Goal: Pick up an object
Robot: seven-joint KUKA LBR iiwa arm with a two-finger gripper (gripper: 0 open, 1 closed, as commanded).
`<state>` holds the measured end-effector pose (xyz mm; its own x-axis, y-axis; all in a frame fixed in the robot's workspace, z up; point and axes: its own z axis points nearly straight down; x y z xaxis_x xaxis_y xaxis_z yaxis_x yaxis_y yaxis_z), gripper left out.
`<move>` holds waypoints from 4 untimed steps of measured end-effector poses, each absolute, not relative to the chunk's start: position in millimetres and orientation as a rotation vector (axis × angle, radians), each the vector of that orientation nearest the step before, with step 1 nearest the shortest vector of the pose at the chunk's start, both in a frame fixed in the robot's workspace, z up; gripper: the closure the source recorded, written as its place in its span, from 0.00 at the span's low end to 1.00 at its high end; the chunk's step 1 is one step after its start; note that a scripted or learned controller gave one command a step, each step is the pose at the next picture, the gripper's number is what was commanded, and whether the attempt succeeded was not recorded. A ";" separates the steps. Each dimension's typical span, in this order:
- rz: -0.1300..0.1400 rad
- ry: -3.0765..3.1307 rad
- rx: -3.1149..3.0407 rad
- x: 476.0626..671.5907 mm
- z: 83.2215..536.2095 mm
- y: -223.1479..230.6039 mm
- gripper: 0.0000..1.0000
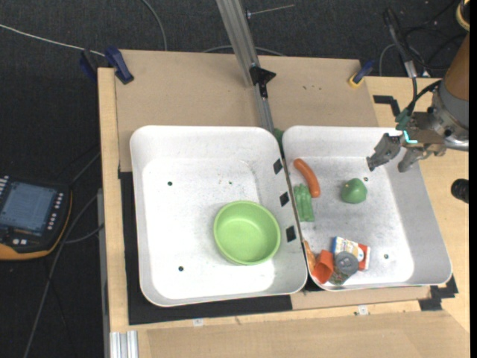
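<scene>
A small green ball-like object (355, 192) sits on the floor of the right bin (417, 222), a little toward the bin's far right part and well apart from its walls. Just above and to the right of it, the gripper (393, 157) hangs over the bin's far right edge; its two dark fingers are spread apart with nothing between them, and they touch no object. Along the right bin's left wall lies an orange sausage-shaped piece (307, 177), slanted, and just below it a green blocky piece (302, 203) lies close against the same wall. In the near left corner of that bin a small cluster is bunched together: an orange cup-like piece (322, 267), a round grey lid or can end (346, 262), and a small colourful packet (352, 250) with red and white on it, all touching or overlapping. The left bin (179, 170) holds a light green bowl (247, 233), upright, near its near right corner. Both bins rest side by side on a brown bench top (194, 88), with a grey metal pole (237, 28) rising from its far edge.
</scene>
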<state>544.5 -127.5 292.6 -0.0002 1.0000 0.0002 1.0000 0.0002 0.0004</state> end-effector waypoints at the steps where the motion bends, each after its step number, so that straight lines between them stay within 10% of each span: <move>1: 0.001 2.222 2.221 544.5 292.6 -127.5 0.00; 4: -0.003 2.224 2.223 536.4 126.4 -123.5 0.00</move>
<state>536.4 -123.5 126.4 -0.0003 1.0000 0.0008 1.0000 0.0003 -0.0032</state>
